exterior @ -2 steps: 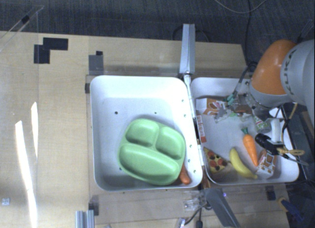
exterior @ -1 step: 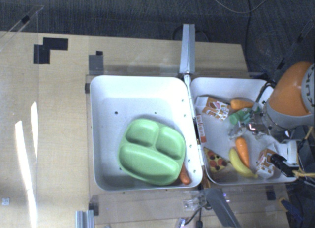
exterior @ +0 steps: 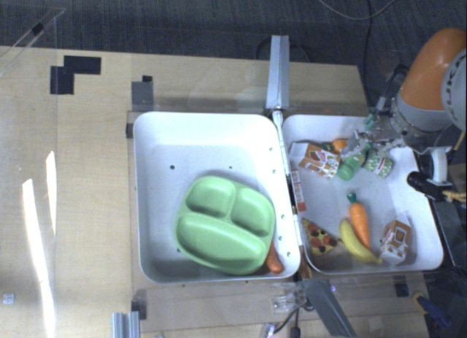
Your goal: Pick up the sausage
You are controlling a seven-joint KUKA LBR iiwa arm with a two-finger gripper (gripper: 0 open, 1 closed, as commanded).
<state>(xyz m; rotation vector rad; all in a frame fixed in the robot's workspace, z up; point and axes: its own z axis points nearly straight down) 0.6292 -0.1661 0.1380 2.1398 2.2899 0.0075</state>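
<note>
The sausage point(exterior: 273, 261) lies at the near edge of the left bin point(exterior: 153, 183), tucked against the green divided plate point(exterior: 225, 224). The gripper point(exterior: 373, 139) hangs well apart from it, over the right bin's point(exterior: 427, 252) far side (jaw state cannot be told).

A pale wooden bench point(exterior: 80, 205) bears two white bins point(exterior: 157, 205) point(exterior: 427, 245), side by side.

Orange-brown sausage point(exterior: 273, 261) lies half-hidden under the green tray's edge.
</note>
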